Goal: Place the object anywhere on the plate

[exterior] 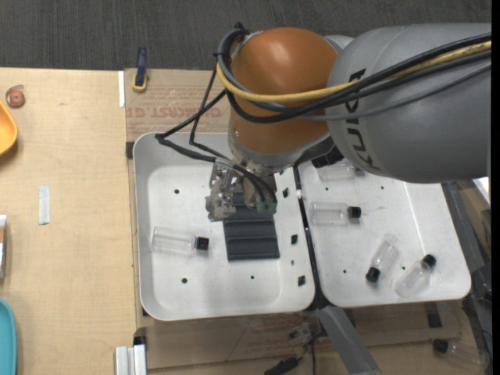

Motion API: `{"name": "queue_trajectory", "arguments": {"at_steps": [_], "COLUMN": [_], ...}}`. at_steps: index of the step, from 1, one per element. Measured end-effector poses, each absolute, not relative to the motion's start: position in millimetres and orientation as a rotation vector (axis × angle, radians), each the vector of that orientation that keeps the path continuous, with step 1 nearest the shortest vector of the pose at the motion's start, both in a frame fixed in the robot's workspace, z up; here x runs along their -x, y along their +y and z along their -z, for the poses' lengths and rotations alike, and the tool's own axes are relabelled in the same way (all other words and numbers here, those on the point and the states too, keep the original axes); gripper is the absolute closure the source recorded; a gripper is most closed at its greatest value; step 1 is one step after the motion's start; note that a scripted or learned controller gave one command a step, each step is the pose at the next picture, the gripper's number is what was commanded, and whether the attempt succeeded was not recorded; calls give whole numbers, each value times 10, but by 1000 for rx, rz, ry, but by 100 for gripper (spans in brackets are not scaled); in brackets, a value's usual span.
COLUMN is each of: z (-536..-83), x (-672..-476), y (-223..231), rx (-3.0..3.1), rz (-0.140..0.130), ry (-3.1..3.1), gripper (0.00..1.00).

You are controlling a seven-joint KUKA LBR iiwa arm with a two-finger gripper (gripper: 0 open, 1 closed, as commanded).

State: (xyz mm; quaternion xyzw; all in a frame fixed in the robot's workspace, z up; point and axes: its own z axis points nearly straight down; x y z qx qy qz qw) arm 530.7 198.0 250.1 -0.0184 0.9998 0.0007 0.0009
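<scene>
Now, arm: the grey KUKA arm with orange band [285,84] fills the upper right of the frame and reaches over the left bin.
Gripper: the metal gripper [234,198] hangs over the upper middle of the left white bin [156,287].
Grip state: I cannot tell from this slant whether it is wide, narrow or holding anything.
Nearest thing: a black ribbed rectangular block [251,238] lies flat in the left bin, just below the gripper in the frame; whether they touch is not clear.
Left-bin vial: 1 clear plastic vial with a black cap [178,242] lies on its side, left of the block and apart from it.
Right bin: the right white bin [437,209] holds 3 more clear capped vials, 1 near its upper left [336,213] and 2 at lower middle [380,260] [414,276].
Dishes: a yellow-orange rounded dish edge [5,135] sits at the far left on the tan worktop [70,248], and a teal rounded dish edge [5,338] at the lower left, both well apart from the bins.
</scene>
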Motion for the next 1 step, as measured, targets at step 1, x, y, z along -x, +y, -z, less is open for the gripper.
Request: {"name": "queue_trajectory", "arguments": {"at_steps": [1], "z": [-2861], "x": [-5285], "y": [2287], "rx": [149], "rz": [-1], "ry": [3136], "gripper": [100]}}
